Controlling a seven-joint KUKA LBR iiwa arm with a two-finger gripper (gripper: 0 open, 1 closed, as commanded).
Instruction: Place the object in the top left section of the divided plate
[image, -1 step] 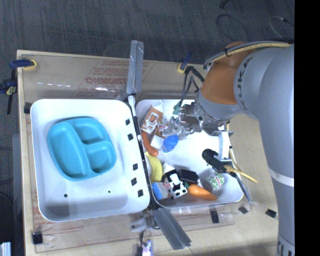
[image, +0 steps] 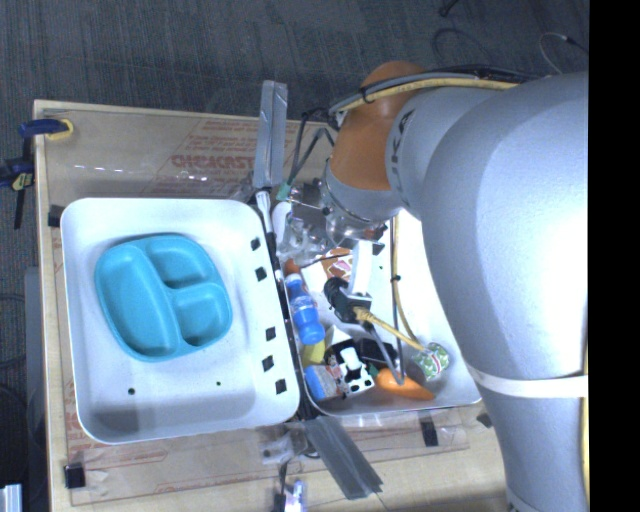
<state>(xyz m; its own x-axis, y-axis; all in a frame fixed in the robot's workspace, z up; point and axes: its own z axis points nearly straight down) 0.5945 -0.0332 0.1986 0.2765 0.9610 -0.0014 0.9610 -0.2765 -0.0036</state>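
Note:
A blue divided plate (image: 160, 295) with three sections lies in the left white bin (image: 100, 410), and nothing rests on it. My gripper (image: 297, 236) hangs at the upper left corner of the right bin (image: 450, 398), close to the wall between the two bins. Just below it lies a blue bottle (image: 303, 312) along the bin's left wall. The grey arm with its orange band (image: 365, 150) covers most of the right bin.
The right bin also holds a yellow piece (image: 316, 350), a black-and-white item (image: 349, 366), an orange carrot-like piece (image: 402, 389), a greenish ball (image: 435, 360) and a red-and-white packet (image: 339, 268). Metal clamps (image: 271, 120) stand between the bins.

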